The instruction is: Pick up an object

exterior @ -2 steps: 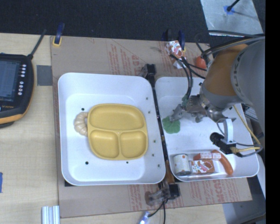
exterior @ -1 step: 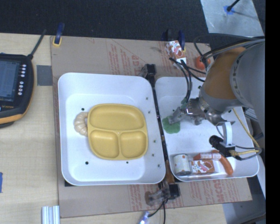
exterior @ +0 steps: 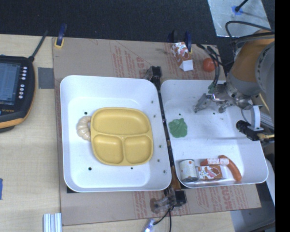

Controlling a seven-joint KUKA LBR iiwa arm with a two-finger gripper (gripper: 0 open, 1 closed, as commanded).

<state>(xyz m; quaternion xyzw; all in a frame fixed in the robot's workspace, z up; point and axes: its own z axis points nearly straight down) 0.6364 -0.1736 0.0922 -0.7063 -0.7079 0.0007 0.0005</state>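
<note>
My pincer (exterior: 211,104) hangs over the upper part of the right bin (exterior: 203,88), fingers spread apart, nothing between them. Nearest candidate: a green leafy item (exterior: 178,128) lying flat on the bin floor by the left wall, below and left of my fingers, well clear of other goods. Judged light, soft and floppy; best taken by its raised middle, straight down, since the thin edges would likely slip. At the bin's lower wall lie a small can (exterior: 187,170), a red-labelled packet (exterior: 212,172) and a sausage (exterior: 232,167), close together. The left bin (exterior: 75,95) bears a yellow divided tray (exterior: 121,135), with a pale pastry (exterior: 83,127) touching its left edge.
</note>
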